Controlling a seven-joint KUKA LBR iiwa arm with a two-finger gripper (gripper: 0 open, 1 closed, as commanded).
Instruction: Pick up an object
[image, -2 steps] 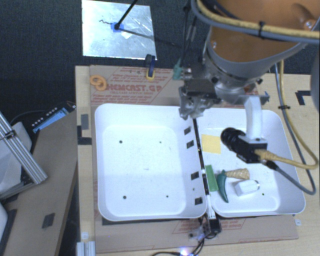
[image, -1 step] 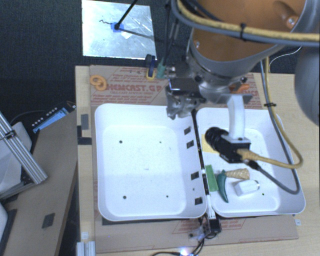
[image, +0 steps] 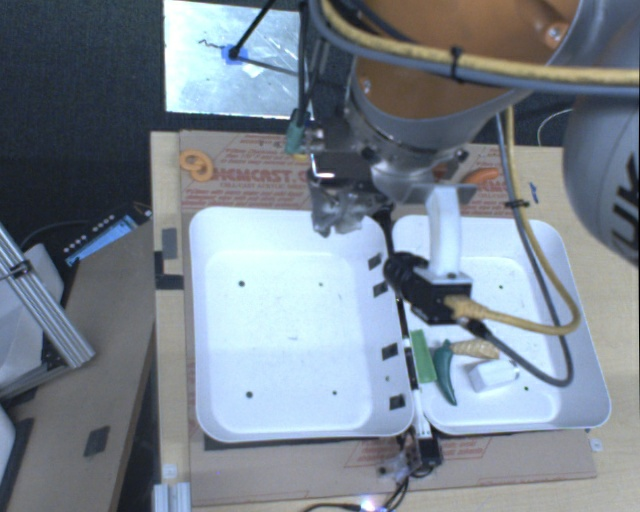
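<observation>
My gripper (image: 340, 212) hangs over the back right corner of the left bin (image: 250, 330), close to its rim. Nothing shows between the gripper and the bin floor. In the right bin (image: 570, 330), near the front left, lie a flat green strip (image: 421, 360), a dark teal piece (image: 446, 386), a small white block (image: 492, 377) and a tan ribbed piece (image: 476, 349). The arm covers the back of the right bin.
An orange ring (image: 195, 165) lies on the cardboard behind the left bin, and an orange thing (image: 481, 177) sits behind the right bin. Black clips (image: 391, 350) line the seam between the bins. A metal frame (image: 45, 320) stands at the left.
</observation>
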